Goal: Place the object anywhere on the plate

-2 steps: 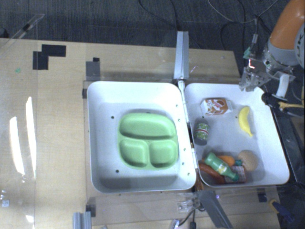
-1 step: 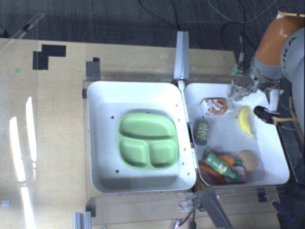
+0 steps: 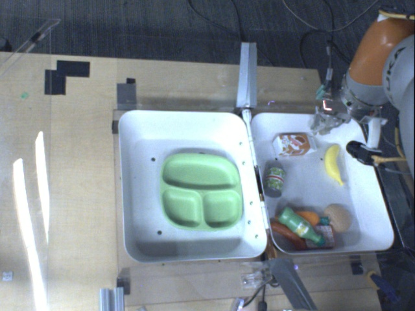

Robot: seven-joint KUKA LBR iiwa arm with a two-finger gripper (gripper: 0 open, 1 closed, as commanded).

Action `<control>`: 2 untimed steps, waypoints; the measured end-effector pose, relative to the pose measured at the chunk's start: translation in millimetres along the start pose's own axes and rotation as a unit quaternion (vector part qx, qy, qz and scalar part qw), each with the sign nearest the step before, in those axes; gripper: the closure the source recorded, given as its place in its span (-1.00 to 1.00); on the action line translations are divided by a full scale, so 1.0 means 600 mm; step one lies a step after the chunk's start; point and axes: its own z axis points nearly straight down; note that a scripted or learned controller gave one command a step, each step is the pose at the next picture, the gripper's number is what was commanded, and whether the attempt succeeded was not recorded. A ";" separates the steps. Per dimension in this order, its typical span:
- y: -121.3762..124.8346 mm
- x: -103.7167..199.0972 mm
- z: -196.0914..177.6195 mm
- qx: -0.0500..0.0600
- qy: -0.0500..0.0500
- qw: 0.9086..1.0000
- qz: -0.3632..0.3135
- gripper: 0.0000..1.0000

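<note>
Gripper (image 3: 323, 123) over rt bin's (image 3: 382, 229) far edge, can't tell from my feed if it's open or shut, nothing visibly held, green plate (image 3: 201, 190) in left bin (image 3: 133, 173), banana (image 3: 333, 164) nearby.

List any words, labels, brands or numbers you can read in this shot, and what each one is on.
None can be read.
Packet in the right bin: red and orange print, too blurred to read.
Can: dark label, too small to read.
Green bottle: label too blurred.
Green plate, banana: no print shows.
</note>
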 end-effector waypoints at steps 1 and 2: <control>-0.008 0.041 -0.057 -0.001 0.000 0.994 0.106 1.00; 0.003 -0.055 0.110 0.000 0.000 0.970 0.241 1.00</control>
